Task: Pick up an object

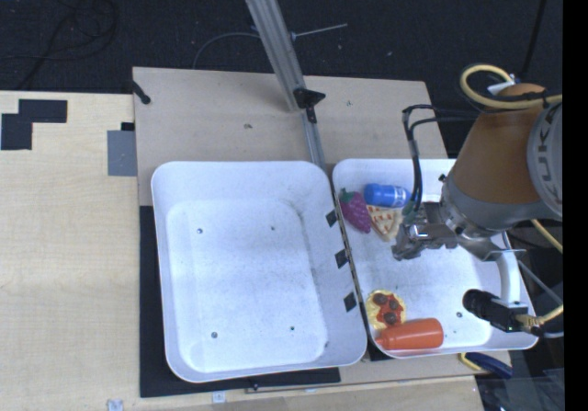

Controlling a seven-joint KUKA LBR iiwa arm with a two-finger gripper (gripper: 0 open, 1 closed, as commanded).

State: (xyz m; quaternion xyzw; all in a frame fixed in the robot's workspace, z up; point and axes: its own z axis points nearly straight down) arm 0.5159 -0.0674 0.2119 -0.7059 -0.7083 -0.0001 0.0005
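smooth white plastic bins [184, 216]

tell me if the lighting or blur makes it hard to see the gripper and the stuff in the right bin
Camera view: even light, with no strong glare on the white right bin. The blue can, purple toy and red sausage read clearly. The gripper is small, soft and dark, so its fingers blur together. The floor behind is very dark.
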